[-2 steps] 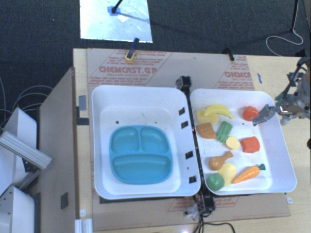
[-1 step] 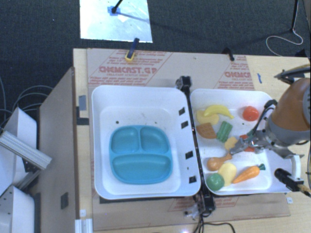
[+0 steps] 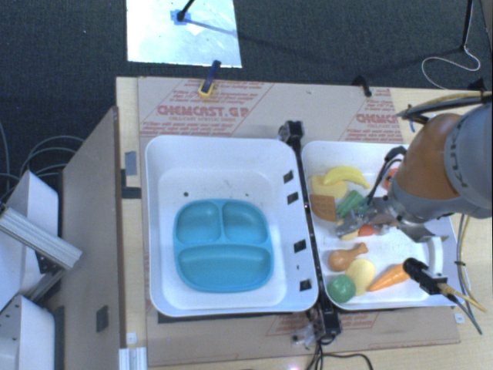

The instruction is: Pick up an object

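Note:
My gripper [image 3: 353,223] is low in the right bin [image 3: 408,303], reaching in from the right. It sits just below a green toy [image 3: 350,201] and a tan block [image 3: 323,206]. A small red piece [image 3: 369,230] lies right against the gripper's lower side. A yellow banana [image 3: 344,176] lies further back. In front of the gripper are a brown drumstick [image 3: 347,257], a yellow lemon [image 3: 360,270], a green lime [image 3: 341,287] and an orange carrot [image 3: 387,277]. The wrist hides part of the bin's right side.
The left bin [image 3: 166,160] holds a blue divided plate [image 3: 223,245]. A black divider bar [image 3: 302,206] runs between the two bins. The toys are crowded into the left half of the right bin.

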{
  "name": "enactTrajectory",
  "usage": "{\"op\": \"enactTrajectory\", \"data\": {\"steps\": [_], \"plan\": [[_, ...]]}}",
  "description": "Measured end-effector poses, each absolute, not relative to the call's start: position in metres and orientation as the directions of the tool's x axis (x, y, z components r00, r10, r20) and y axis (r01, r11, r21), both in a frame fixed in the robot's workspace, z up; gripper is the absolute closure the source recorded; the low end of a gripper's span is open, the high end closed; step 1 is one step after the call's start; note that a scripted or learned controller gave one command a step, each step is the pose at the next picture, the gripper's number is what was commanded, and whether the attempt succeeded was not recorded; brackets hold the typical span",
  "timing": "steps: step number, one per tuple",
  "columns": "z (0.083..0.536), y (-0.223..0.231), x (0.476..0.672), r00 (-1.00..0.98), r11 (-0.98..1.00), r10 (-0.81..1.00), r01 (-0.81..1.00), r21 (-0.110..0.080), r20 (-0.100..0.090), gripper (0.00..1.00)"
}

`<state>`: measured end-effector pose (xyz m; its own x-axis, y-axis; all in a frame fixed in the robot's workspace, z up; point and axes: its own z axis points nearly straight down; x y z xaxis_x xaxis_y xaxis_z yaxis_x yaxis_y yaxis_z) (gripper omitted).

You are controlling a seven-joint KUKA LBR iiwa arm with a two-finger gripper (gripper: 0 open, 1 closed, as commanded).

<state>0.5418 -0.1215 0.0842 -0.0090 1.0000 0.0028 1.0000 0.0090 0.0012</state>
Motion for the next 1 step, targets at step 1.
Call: {"op": "enactTrajectory", "data": {"steps": [1], "plan": [[0.0838, -0.0831, 0.4841, -0.002, 0.002, 1.0, 1.0, -0.003, 0.003, 0.0]]}}
